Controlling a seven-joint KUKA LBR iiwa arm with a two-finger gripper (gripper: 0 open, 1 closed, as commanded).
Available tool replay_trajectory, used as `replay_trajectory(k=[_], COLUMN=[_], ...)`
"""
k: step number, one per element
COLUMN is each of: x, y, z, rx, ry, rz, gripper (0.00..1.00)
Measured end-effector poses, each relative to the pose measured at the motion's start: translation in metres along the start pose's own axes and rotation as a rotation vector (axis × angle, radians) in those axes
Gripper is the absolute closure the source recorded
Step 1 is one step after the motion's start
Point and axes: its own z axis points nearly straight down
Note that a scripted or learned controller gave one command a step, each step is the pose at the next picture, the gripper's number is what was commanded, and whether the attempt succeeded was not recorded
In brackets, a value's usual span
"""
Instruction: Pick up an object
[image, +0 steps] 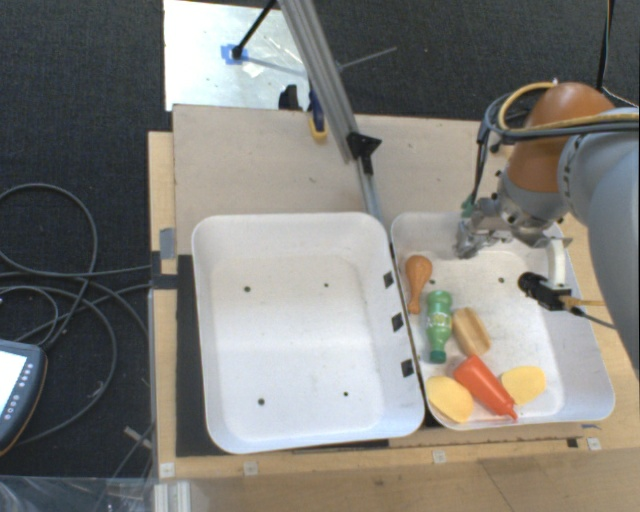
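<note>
Nearest the camera, along the front wall of the right bin (590, 405), the toys lie bunched at about six o'clock in that bin: a yellow piece (450, 398) at the front left, an orange carrot (484, 384) slanting beside and touching it, and a second yellow piece (524, 382) just to the carrot's right. They sit crowded, probably because the shallow floor lets loose things slide and settle against one another. Just behind them, toward the bin's centre, a tan bread-like piece (470, 331) rests beside a green bottle (438, 324) lying on its side, and at ten o'clock a brown drumstick (416, 279) lies along the left wall. Any of these could serve as the object to pick up; none is lifted. The left bin (215, 330) holds nothing that I can make out, which suggests it is meant as the receiving side. Farther back, at about one o'clock in the right bin, the gripper (478, 238) hangs low over the bin's far rim, well apart from the toy cluster; whether the jaws are wide or narrow I cannot tell, and nothing shows between them. I judge the pick has not begun, since the arm must travel forward toward six o'clock first. Beyond, the worktop (250, 160) carries a slanting metal pole (330, 85).
</note>
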Motion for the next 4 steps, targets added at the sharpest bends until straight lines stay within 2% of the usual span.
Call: replay_trajectory(k=[2,3,4], x=[0.007,0.007,0.055], y=[-0.002,0.000,-0.017], z=[-0.124,-0.167,-0.150], rx=[-0.005,-0.002,0.005], ry=[-0.001,0.000,0.002], rz=[-0.001,-0.001,-0.004], gripper=[1.00,1.00,1.00])
